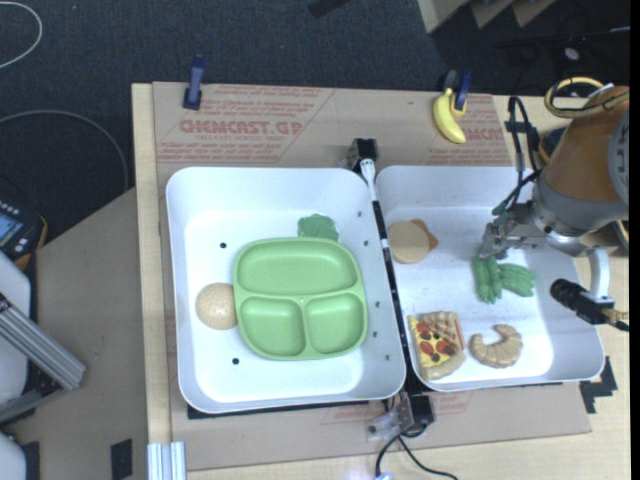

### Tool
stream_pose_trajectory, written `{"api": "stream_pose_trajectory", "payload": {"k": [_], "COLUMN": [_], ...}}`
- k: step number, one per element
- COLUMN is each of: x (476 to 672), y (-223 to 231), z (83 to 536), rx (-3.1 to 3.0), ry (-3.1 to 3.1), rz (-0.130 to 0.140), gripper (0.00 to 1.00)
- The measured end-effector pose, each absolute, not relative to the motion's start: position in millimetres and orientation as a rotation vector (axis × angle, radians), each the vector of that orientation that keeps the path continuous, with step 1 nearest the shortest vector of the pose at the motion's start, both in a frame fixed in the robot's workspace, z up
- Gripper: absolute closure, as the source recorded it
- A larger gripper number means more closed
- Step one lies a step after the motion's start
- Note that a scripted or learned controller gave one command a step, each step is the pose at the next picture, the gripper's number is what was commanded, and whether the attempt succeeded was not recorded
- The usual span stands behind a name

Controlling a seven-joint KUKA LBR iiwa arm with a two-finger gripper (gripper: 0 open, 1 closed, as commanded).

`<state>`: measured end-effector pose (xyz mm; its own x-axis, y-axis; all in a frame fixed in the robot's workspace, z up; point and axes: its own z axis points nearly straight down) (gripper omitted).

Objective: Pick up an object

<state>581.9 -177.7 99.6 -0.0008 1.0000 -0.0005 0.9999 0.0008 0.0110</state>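
My gripper [499,242] is low in the right bin [570,363], at the top end of a green bean-like vegetable [500,279] that lies on the bin floor. It touches or nearly touches that top end. A tan round bun [411,240] lies to its left by the divider. A pizza slice [437,343] and a croissant [497,345] lie at the bin's front. The grey arm with its orange band [590,163] comes in from the right.
The left bin [195,368] holds a green divided tray [299,297], a pale round roll [215,306] at the tray's left and a green leafy piece [318,227] behind it. A banana [449,118] lies on the bench behind the right bin.
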Motion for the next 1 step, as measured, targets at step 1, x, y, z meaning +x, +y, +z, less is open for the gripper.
{"api": "stream_pose_trajectory", "payload": {"k": [1], "x": [503.1], "y": [-134.1], "z": [89.0], "rx": [2.217], "ry": [2.213], "rz": [0.009], "gripper": [1.0]}}
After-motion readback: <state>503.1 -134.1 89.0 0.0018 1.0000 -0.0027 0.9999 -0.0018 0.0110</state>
